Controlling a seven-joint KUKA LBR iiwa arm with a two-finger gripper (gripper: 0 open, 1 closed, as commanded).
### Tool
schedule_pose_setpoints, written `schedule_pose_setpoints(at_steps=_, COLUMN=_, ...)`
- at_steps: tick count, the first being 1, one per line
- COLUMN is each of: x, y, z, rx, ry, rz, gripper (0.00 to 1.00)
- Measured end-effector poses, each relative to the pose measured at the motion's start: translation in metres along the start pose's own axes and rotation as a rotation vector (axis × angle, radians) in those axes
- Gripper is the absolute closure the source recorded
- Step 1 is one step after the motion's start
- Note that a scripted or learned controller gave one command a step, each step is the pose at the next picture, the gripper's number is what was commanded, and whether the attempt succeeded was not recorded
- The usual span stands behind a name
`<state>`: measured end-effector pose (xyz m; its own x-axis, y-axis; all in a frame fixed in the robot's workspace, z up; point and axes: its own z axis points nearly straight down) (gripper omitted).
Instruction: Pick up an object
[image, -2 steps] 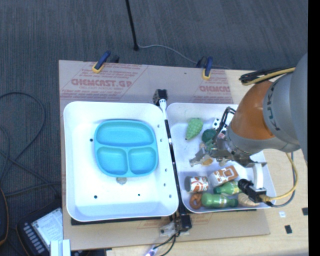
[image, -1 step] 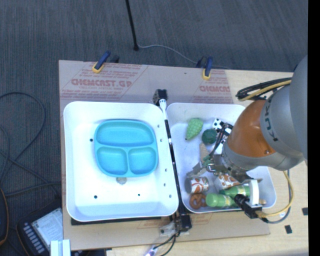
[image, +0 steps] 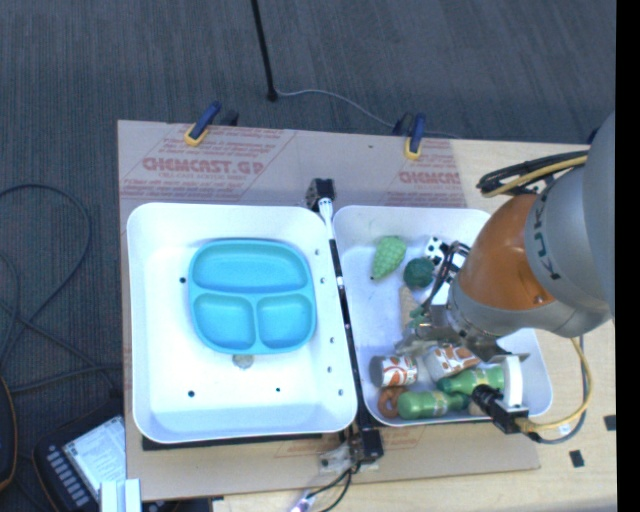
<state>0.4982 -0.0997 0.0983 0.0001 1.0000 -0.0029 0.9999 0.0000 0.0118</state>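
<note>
My gripper hangs low over the middle of the right bin, at the end of the grey arm with its orange band. Just below it lie a red and white can, a green bottle and a green and white piece. Above it sit a light green bumpy object, a dark green ball, a black and white die and a tan piece. The wrist hides whatever lies under it.
The left bin holds a blue divided tray and a small grey bit. A black bar runs between the bins. Clamps hold the cardboard base at the back.
</note>
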Motion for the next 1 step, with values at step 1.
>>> schedule_pose_setpoints(at_steps=1, x=0.0366, y=0.0922, z=-0.1298, rx=0.006, ry=0.002, rz=-0.002, gripper=1.0)
